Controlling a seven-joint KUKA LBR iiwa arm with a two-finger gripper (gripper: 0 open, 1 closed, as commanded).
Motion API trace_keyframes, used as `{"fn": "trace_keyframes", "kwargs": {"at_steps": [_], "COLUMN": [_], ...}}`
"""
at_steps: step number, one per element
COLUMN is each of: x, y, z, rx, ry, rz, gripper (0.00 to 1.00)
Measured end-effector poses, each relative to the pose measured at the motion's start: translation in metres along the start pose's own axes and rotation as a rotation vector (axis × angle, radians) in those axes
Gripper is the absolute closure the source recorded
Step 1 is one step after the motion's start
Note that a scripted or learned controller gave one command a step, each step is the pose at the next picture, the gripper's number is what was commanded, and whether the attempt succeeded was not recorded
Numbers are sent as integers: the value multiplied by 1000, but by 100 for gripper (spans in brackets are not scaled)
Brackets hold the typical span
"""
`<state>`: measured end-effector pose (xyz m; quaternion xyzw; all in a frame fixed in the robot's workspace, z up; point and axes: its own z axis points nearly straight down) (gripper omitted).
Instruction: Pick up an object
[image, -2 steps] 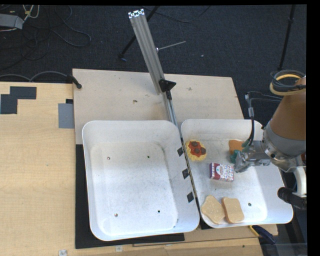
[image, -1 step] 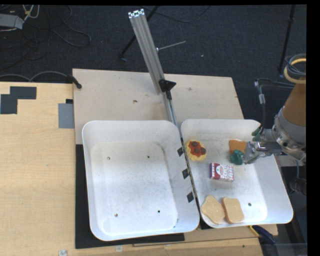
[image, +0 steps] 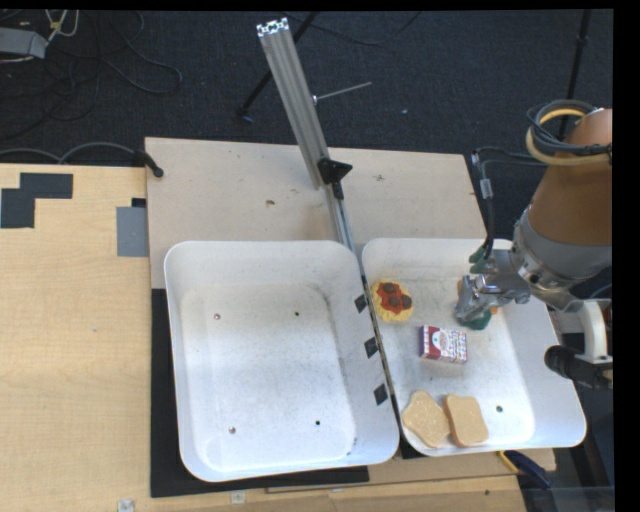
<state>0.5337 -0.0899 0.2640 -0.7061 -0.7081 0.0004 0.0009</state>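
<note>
My gripper (image: 478, 303) hangs low in the right bin (image: 520, 425), by a green thing (image: 481, 320); grip unclear. Carton (image: 443, 344), pizza (image: 392, 299) and bread (image: 447, 419) lie nearby.

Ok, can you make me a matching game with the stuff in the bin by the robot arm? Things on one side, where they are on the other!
Things:
1. yellow and red toy
2. red and white carton
3. two bread slices
4. gripper

Places:
A. near front rim of the right bin
B. middle of the bin
C. over the bin's right part
D. beside the divider between the bins

Pairs: 1-D, 2-B, 3-A, 4-C
</note>
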Motion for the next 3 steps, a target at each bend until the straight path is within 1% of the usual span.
{"fn": "trace_keyframes", "kwargs": {"at_steps": [1,2,3], "x": [49,99,156], "y": [18,35,58], "z": [18,33,28], "rx": [3,2,-1], "ry": [1,1,1], "rz": [-1,-1,-1], "gripper": [100,100,100]}}
